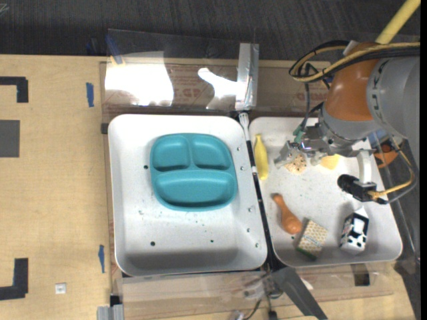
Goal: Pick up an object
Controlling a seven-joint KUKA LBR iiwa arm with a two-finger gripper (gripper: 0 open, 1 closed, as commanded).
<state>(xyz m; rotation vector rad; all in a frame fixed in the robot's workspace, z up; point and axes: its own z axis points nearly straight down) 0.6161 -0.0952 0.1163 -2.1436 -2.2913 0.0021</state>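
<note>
Right bin (319, 195), upper left part: gripper (295, 149) low over speckled tan piece (295, 166). Opening: cannot tell; nothing visibly held. Yellow piece (261, 157) at left wall, orange piece (287, 215) lower centre. Advice: centre over tan piece, descend straight, close firmly before lifting, keep clear of wall.

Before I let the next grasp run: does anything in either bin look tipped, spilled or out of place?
Nothing looks spilled or broken. The teal plate lies flat in the left bin. One minor oddity: the yellow piece is pressed against the inner wall of the right bin, probably awkward to grasp.
</note>
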